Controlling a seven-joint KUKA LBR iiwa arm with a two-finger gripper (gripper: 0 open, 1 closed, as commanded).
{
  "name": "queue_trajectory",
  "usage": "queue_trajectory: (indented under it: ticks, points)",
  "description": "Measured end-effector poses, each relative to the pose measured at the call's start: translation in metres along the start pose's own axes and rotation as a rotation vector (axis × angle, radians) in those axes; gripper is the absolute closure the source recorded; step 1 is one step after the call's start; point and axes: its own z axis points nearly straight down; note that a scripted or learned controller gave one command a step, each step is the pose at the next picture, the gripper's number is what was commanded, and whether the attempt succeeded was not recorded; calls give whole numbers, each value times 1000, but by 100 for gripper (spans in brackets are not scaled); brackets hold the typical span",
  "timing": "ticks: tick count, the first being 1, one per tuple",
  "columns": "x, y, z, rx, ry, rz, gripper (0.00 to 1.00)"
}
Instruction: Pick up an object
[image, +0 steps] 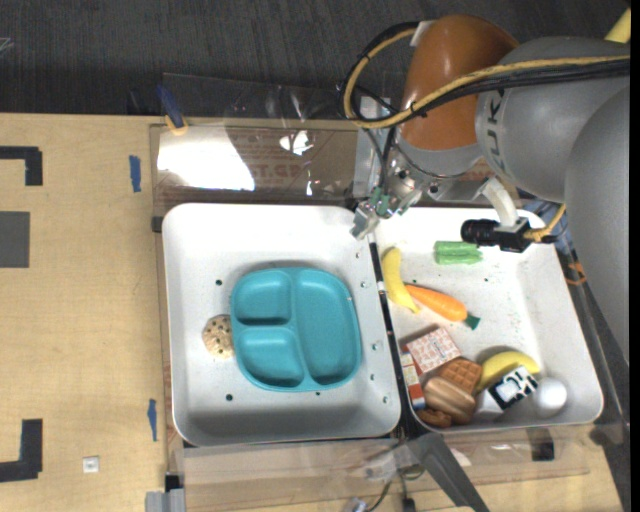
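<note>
- Pale wooden bench (80, 330) spreads across the left of the camera view, marked with black corner shapes and short strips of blue tape; dark floor runs along the top.
- Two shallow white bins sit side by side on it, the left bin (190, 250) and the right bin (570, 330), their inner walls touching along a dark seam.
- In the left bin lies a teal divided plate (297, 327) with three compartments, and just beside its left edge rests a speckled cookie (218, 336).
- The right bin holds the loose things: a yellow banana (396, 278) near the dividing wall, an orange carrot (440, 302) touching its lower end, and a green block (457, 253) further back.
- At the near end of that bin sit a red-printed card (432, 350), a brown waffle (461, 375) on a rounder brown piece, a second banana (505, 362), a black-and-white object (512, 387) and a white ball (551, 396), all crowded together.
- The grey arm (560, 110) with its orange band (455, 70) reaches in from the right, yellow and black cables looping over it.
- The gripper (368, 220) hangs over the back of the seam between the bins, above the banana's upper tip; nothing is seen between its fingers, and whether they are spread or pressed together I cannot tell.
</note>
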Motion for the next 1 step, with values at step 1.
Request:
queue_trajectory:
  ticks: [1]
  points:
    - [-1, 0, -1, -2, -2, 1, 0]
